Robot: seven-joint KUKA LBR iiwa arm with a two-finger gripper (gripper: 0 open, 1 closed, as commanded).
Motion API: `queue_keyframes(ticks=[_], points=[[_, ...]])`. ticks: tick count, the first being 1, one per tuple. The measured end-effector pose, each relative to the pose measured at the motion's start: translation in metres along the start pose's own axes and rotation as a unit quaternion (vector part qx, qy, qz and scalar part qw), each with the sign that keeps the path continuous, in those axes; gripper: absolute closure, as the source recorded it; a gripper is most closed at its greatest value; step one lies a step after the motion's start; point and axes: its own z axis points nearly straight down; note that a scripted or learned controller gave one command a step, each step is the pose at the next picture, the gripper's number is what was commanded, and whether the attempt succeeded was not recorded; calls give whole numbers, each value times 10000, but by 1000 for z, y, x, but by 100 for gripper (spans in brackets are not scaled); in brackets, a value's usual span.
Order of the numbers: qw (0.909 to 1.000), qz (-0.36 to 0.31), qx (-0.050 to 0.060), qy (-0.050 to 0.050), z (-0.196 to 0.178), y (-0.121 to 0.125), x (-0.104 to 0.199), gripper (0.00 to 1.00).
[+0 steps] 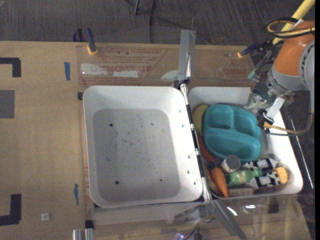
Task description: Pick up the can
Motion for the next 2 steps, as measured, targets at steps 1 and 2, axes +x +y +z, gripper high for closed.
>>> queue_keyframes(ticks=[1, 2], points=[[9618, 2737, 26, -48, -35, 1, -3, 100], [9699, 2434, 49, -49, -28, -53, 22, 100]])
